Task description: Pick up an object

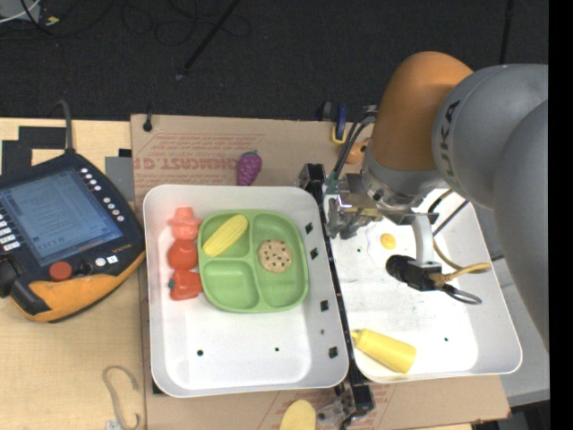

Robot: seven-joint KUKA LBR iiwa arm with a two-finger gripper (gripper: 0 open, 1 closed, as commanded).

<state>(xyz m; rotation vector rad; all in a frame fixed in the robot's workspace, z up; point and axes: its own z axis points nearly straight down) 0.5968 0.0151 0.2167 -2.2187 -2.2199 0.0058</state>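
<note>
The gripper [346,211] hangs over the upper left corner of the right bin [466,330], near the middle of the frame. Whether it is open or closed cannot be told. A small yellow piece [387,239] lies just beside it, and a yellow bottle [385,349] lies at the bin's lower edge.

green plate [235,287] with corn [224,234] and cookie [275,256] in left bin [242,355]
</note>
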